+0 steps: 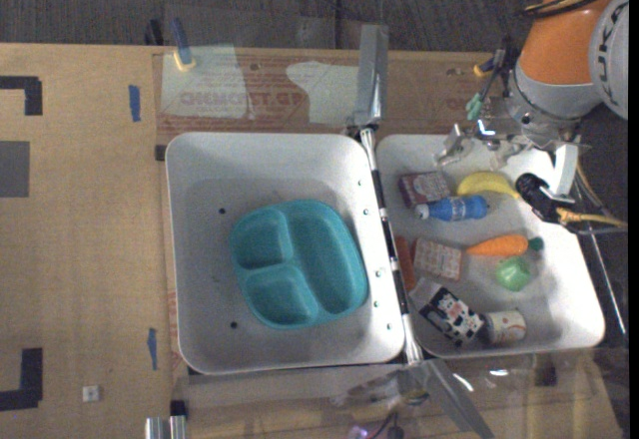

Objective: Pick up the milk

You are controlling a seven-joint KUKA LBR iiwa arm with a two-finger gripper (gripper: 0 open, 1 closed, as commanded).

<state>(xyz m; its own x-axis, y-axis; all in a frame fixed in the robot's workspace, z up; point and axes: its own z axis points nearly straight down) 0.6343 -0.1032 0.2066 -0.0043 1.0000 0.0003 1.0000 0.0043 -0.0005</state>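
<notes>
2 bins (190, 168); milk (451, 315) lies low in the right one, end effector (477, 138) grip state unclear

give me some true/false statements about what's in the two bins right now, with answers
1. The teal divided plate lies in the left bin. True.
2. The milk carton with the black and white cow pattern is held between the fingers of the end effector. False: it lies at the near edge of the right bin, far from the end effector.
3. The banana lies just above the blue bottle in the view. True.
4. The carrot sits on the teal divided plate. False: it is in the right bin, above a green item.
</notes>
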